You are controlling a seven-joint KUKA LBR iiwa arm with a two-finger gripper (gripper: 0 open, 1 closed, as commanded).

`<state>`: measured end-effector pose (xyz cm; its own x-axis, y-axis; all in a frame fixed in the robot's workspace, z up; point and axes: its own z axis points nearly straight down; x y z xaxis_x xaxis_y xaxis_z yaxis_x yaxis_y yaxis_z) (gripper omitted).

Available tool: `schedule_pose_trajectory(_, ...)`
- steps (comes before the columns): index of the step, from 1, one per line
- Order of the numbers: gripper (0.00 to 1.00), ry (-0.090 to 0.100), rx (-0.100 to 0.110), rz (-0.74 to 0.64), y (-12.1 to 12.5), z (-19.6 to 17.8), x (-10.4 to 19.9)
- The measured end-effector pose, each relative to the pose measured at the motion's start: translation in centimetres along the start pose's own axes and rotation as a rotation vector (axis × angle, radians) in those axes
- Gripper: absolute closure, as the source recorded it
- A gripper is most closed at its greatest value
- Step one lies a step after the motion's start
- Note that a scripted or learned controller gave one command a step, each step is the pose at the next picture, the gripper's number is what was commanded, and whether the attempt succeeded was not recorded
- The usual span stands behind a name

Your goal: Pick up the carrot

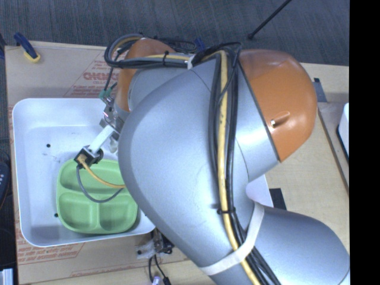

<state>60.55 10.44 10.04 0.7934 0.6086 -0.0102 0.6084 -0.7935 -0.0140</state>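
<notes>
My grey arm (196, 159) with its orange band (279, 105) reaches in from the right and covers most of the scene. It ends over the left white bin (27, 159), where my gripper (110, 119) hangs near the bin's far right part, above the far edge of a green divided tray (95, 206). The arm hides the right bin and the right side of the left bin.
The green tray lies in the near right part of the left bin, with bare white floor (41, 141) to its left and beyond it. A blue clamp (27, 46) sits on the bench at the far left corner.
</notes>
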Motion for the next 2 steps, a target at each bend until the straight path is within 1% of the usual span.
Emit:
schedule_pose_trajectory(1,1.00,0.003,-0.004,0.163,-0.60,0.92,0.72)
schedule_pose_trajectory(2,1.00,-0.001,0.002,0.157,-0.78,-0.04,0.74)
